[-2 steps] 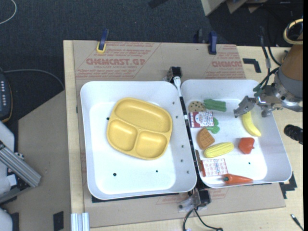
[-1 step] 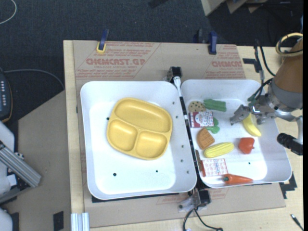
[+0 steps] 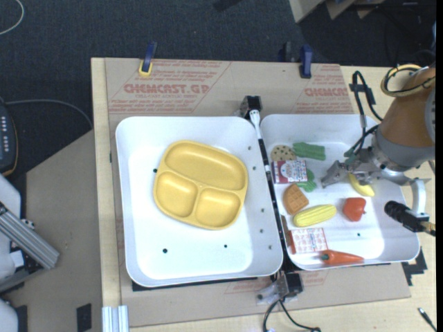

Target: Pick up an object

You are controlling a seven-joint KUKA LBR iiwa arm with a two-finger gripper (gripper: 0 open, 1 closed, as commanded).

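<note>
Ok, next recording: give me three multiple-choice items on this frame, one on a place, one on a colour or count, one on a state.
1. Where does the yellow divided plate lie?
A. left bin
B. right bin
C. on the bare bench

2. How many compartments does the plate have?
A. two
B. three
C. four

3. How does the carrot lie?
A. upright against the wall
B. inside the plate
C. flat near the right bin's near edge

Key: 1 A, it sits in the left bin. 2 B, one long compartment and two smaller ones show. 3 C, it lies flat on the bin floor, below the corn.
</note>
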